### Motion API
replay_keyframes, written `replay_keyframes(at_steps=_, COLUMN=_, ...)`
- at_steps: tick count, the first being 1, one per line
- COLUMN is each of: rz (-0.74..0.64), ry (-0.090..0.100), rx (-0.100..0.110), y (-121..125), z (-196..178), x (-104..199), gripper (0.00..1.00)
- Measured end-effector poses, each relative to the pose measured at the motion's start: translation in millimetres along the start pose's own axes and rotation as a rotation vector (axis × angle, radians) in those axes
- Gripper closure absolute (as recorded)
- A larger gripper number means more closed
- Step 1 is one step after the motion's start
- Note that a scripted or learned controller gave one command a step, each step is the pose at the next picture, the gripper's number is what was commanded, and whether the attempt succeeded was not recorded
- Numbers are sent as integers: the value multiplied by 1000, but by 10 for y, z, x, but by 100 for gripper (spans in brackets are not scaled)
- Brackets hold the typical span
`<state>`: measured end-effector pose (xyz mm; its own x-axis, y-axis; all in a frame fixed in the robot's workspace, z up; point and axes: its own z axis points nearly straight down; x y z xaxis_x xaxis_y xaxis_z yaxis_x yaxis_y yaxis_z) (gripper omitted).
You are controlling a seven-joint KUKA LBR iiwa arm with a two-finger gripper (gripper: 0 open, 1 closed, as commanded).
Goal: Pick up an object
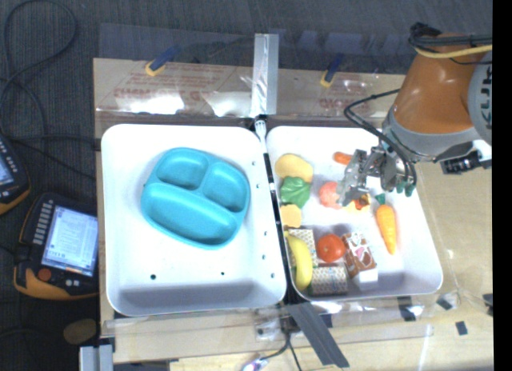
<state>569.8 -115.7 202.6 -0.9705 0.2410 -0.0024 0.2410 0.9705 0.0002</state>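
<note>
Nearest the camera, along the front wall of the right bin [416,277], lie a patterned box [329,280], a small carton [360,256], a tomato [330,247] and a banana [300,259]. The banana runs along the bin's left wall, and the tomato sits between it and the carton. Farther back on the left side are a green pepper [294,192] and a yellow fruit [293,167] just behind it. A carrot [386,226] lies on the right side, pointing toward the front. A pink-red fruit [329,193] sits mid-bin, just beside the end effector [358,186], which hangs low over the middle of the bin; nothing can be seen between its fingers, and how wide they stand cannot be told. A small orange piece [342,157] lies behind it. The left bin [128,273] holds a blue divided tray [196,194], set at a slant. Both bins rest on the counter [460,225].
</note>
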Motion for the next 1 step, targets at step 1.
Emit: replay_keyframes(at_steps=1, rz=379, ry=1, rx=2, y=267, z=-33, x=115, gripper=100)
